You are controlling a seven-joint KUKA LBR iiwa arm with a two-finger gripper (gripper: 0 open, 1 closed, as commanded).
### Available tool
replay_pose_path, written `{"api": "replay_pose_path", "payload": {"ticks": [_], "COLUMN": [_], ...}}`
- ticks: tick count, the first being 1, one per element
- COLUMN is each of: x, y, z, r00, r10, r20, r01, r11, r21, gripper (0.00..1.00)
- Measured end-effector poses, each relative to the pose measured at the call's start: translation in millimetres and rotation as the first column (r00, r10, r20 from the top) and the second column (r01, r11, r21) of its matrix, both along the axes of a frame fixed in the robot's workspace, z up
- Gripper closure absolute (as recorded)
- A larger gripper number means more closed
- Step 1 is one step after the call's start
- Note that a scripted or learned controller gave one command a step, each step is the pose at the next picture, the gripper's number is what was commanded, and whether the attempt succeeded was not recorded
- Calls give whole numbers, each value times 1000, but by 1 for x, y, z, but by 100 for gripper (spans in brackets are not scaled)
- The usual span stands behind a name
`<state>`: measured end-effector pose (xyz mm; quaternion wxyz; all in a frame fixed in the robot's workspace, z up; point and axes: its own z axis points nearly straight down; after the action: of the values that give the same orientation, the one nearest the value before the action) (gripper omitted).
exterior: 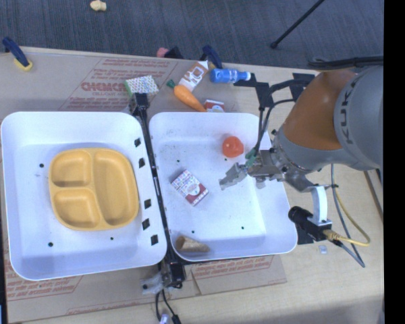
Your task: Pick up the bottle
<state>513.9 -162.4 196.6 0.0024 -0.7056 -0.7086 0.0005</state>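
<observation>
Claw (231, 176) low in right bin (209, 238), finger state unclear, bottle (229, 76) well apart on bench beyond bin's far rim

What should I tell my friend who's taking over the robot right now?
Gripper: low over the right bin, nothing seen between its fingers.
Blue bottle: lying on the cardboard behind the right bin, outside both bins.
Right bin holds a red piece and a small box; left bin holds a yellow tray.
Done: nothing yet. Left: reach the bottle, grasp it, lift it.
</observation>
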Motion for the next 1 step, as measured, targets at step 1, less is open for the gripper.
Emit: {"api": "replay_pose_path", "payload": {"ticks": [1], "x": [9], "y": [-3], "z": [-106], "r00": [713], "r10": [-701], "r20": [-4], "r01": [701], "r11": [713], "r21": [-3], "gripper": [0]}}
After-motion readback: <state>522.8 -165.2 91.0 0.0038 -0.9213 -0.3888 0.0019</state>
